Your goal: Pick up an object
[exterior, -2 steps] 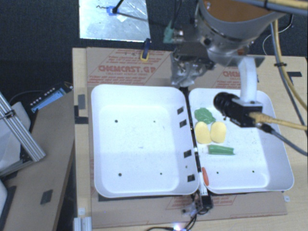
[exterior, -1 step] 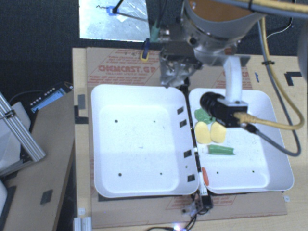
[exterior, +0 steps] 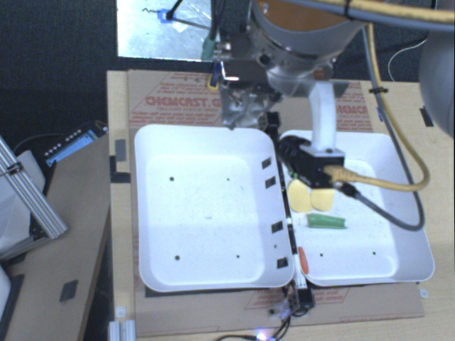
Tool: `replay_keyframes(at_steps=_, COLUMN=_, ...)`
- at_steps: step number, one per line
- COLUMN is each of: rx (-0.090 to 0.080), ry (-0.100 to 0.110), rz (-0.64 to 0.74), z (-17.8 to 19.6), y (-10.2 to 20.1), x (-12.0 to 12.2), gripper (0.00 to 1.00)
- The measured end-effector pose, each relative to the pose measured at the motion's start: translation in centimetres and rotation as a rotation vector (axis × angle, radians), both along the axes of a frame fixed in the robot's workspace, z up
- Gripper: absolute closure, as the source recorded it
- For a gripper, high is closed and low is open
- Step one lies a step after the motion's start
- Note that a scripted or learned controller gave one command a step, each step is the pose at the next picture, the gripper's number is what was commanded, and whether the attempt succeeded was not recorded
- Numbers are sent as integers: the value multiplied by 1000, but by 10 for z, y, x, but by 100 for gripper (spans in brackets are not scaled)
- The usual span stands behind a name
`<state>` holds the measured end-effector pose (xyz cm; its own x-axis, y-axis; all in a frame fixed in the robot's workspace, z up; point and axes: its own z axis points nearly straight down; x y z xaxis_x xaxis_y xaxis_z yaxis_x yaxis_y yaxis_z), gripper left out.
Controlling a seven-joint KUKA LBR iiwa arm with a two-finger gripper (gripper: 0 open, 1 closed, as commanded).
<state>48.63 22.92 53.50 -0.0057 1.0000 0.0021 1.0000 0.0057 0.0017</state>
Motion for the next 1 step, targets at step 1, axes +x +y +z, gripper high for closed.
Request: replay_keyframes(at_steps=1, rx=0, ry=0, rz=-1, z=0, y=5, x=0, gripper=100)
